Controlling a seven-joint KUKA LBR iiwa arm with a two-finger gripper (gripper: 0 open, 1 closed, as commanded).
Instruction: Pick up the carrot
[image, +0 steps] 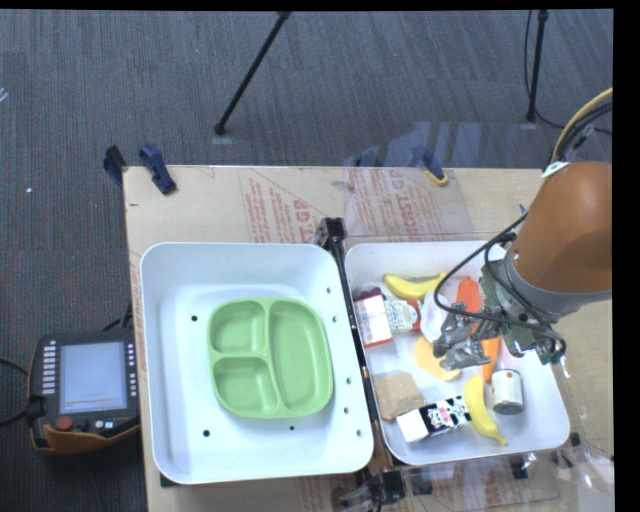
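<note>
Carrot (470, 296) lies in the right bin (540, 432), orange, partly hidden under the arm (565, 235) and the gripper (462, 350); one stretch shows up and just right of the fingers, another short stretch just to their right. Fingers sit low over the bin's middle; whether they are parted or closed cannot be told, and nothing is seen between them. A yellow piece (432, 357) lies just left of the fingers. One banana (412, 285) lies up-left of them, a second banana (480, 408) just below. A small can (507, 390) stands down-right. A brown block (397, 394) and a printed carton (434, 418) lie down-left. The left bin (165, 290), well to the left, holds a green tray (270, 357).
</note>
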